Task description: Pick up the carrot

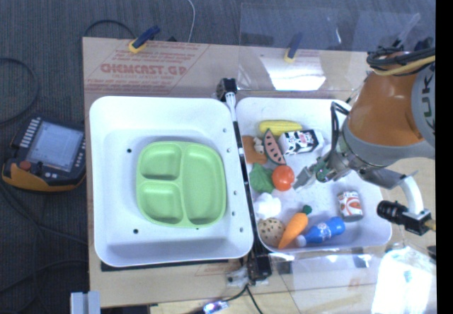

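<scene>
The carrot [294, 228], orange with a green top, lies tilted near the front of the right bin [368, 235]. It rests between a brown cookie [269, 228] and a blue bottle [324, 230]. My gripper [316, 175] hangs over the middle of the right bin, up and to the right of the carrot and just right of a red tomato [283, 177]. It is open, with nothing between its fingers.
The right bin also holds a banana [279, 126], a watermelon slice [274, 147], a cow-print carton [300, 141], a green leafy piece [260, 178], a white item [267, 204] and a red can [350, 205]. A green divided plate [181, 183] sits in the left bin [113, 129].
</scene>
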{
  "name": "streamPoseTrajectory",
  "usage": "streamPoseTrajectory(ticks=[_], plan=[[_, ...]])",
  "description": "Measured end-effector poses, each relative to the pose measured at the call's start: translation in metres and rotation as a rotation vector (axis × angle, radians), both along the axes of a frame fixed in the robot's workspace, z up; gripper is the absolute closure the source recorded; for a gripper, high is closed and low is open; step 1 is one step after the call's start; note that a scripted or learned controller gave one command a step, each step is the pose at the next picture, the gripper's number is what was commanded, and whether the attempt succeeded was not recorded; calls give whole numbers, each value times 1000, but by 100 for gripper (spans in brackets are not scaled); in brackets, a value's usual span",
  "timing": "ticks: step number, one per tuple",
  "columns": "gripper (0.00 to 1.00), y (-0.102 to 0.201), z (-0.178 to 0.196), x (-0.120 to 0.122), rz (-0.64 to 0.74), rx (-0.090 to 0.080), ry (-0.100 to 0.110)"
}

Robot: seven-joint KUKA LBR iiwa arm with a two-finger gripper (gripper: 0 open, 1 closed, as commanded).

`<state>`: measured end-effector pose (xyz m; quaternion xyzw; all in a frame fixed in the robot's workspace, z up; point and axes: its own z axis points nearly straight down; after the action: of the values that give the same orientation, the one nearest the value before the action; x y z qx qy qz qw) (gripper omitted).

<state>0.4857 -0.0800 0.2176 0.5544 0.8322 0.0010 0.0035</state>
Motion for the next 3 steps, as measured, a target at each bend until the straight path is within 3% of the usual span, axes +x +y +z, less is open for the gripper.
streamPoseTrajectory(ticks=[1,2,3], plan=[[0,0,-4,-2,-1,1,9],[0,-34,-113,-1,49,0,6],[100,-33,-106,-3,46,2,12]])
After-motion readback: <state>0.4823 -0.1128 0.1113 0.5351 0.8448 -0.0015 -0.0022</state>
